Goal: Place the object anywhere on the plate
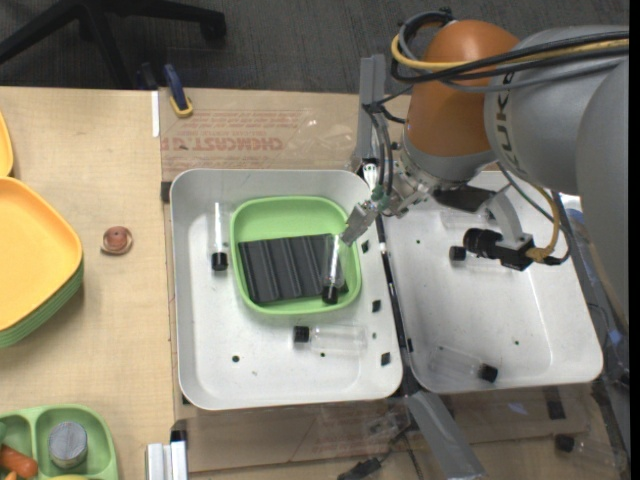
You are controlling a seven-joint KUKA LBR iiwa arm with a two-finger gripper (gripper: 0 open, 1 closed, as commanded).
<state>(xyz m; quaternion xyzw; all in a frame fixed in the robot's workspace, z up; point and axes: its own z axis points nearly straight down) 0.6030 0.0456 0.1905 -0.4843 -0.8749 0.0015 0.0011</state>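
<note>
Green plate (245, 218) | gripper (360, 220) fingers blurred | arm hides bin (545, 318) top

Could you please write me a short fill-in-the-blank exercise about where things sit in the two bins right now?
1. The green plate sits in the ______ bin of the two.
2. The dark ridged block lies on the ______.
3. The tube with a black cap lies in the bin to the ______ of the plate.
4. The tool hangs over the plate's ______ edge.

Missing words: left; plate; left; right
</note>
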